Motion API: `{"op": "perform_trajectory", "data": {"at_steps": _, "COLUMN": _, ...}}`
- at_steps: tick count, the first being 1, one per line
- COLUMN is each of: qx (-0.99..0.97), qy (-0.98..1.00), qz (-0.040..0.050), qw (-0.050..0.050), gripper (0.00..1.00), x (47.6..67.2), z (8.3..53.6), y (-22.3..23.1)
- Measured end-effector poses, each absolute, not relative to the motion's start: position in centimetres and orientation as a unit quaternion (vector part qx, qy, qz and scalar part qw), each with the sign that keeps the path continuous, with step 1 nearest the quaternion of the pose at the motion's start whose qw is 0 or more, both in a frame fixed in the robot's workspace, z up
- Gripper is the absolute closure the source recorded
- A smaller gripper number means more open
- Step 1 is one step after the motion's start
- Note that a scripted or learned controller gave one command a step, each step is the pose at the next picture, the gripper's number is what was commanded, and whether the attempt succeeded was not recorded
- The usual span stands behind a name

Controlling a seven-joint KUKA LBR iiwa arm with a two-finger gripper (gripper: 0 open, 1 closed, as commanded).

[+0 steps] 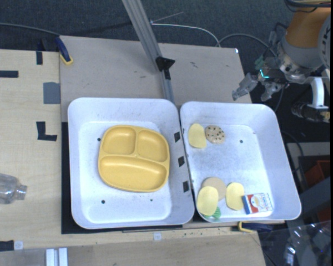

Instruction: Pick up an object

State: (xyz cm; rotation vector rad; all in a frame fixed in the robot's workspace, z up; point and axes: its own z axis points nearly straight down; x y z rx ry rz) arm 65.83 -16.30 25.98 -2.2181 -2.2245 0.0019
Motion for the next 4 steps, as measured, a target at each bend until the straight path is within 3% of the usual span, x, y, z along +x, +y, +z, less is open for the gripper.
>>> {"op": "perform_trajectory", "data": {"at_steps": 1, "qx": -0.708, "qy": -0.707, "qz": 0.0016, "qw": 0.001, "gripper": 0.0, "x": 58.3, "z": 26.5, "y": -17.0}}
{"op": "perform_trajectory", "data": {"at_steps": 2, "qx": -0.706, "qy": -0.708, "qz": 0.0005, "qw": 0.001, "gripper": 1.0, "x": 58.5, "z": 27.4, "y": -16.8}}
{"op": "perform_trajectory", "data": {"at_steps": 4, "qx": -0.707, "qy": -0.707, "qz": 0.0019, "qw": 0.001, "gripper": 1.0, "x": 57.7, "z": 20.0, "y": -17.7}}
